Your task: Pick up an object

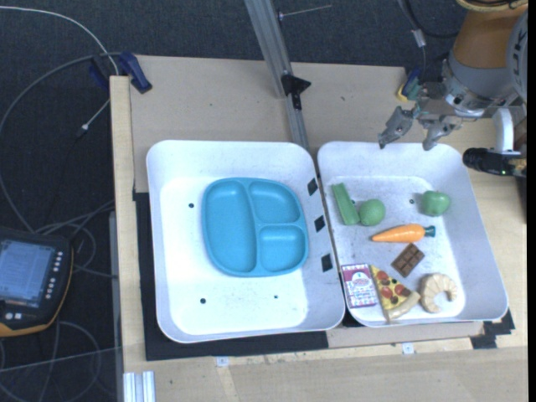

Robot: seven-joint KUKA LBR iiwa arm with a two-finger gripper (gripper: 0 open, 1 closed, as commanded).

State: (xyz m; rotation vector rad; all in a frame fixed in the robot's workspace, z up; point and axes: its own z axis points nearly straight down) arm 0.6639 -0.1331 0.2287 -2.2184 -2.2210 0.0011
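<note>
A: So, the tool (416, 135) hangs over the far rim of the right white bin (481, 224), fingers spread apart, nothing between them.

B: Objects? All in that right bin. Round green ball (372, 212) touching a flat green block (343, 203), small green apple-like piece (435, 202) near the far wall, orange plastic carrot (401, 233) mid-bin.

A: Near edge is crowded: brown chocolate square (408, 260), pizza slice toy (394, 292), tan croissant toy (440, 291), red card packet (358, 285).

B: Risk one, I'd guess: dropping straight down from here lands on the rim or bare floor, closes on air.

A: Risk two: going for the ball, a finger may hit the block beside it and shove both.

B: Flat pieces likely slip; too low to pinch. Ball or apple piece may roll off the fingertips.

A: Left bin's blue divided plastic tray (253, 224) sits well apart, no issue.
</note>
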